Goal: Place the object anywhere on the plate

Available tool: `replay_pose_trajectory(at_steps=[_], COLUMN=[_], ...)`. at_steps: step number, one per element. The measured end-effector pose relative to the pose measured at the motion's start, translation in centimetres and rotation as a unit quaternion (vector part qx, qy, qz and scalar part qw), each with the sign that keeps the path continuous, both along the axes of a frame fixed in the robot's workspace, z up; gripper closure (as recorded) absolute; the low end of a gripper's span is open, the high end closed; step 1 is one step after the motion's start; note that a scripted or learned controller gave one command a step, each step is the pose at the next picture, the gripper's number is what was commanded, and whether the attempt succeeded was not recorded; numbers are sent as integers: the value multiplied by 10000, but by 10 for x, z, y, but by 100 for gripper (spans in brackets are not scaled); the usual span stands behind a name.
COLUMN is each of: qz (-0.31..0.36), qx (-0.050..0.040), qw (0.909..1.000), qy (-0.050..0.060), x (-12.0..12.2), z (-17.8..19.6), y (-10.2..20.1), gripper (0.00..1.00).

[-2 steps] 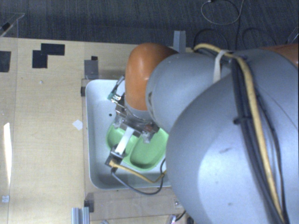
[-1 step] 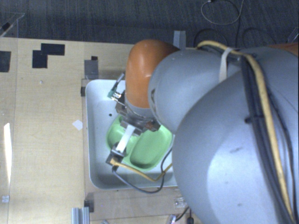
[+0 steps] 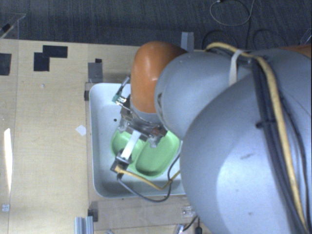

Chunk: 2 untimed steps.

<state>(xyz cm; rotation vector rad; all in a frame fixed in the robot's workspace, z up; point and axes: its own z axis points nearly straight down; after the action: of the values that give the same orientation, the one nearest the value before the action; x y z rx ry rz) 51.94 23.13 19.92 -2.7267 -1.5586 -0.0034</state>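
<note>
Plate (image 3: 157, 159) and tool (image 3: 143, 130) were very close together: the tool hung directly over the left half of the plate, pointing down. Whether the tool was open or closed, I could not tell, because the wrist covered it from above. For the same reason I could not tell if it carried the object.

The plate was green, with rounded corners and a low raised rim. It lay in the lower part of the bin (image 3: 102, 130), toward the right wall. I judge it to be plastic, so light and stiff, not fragile. Its surface looked smooth and a little glossy, so a thing put down near the rim would probably slide toward the middle. The plate itself could also shift on the white floor if it were pushed from the side. To take hold of it, the raised rim seemed the best place, since the middle was flat and gave no grip. How the object would handle, I could not judge.

Besides the plate, I made out nothing else lying in the bin. Above the tool came the orange band (image 3: 148, 74), then the thick grey arm (image 3: 234, 145), which hid everything to the right. Left of the bin, the table (image 3: 44, 130) carried only some black marks (image 3: 48, 56).
</note>
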Motion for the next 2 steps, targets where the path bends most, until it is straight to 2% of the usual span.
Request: replay_pose_trajectory(at_steps=[1,2], qz=[-1170,-1120], qx=[6,5], qw=[9931,9937], qy=[-7,-10], x=[12,13], z=[133,143], y=[4,5], gripper=[0,100])
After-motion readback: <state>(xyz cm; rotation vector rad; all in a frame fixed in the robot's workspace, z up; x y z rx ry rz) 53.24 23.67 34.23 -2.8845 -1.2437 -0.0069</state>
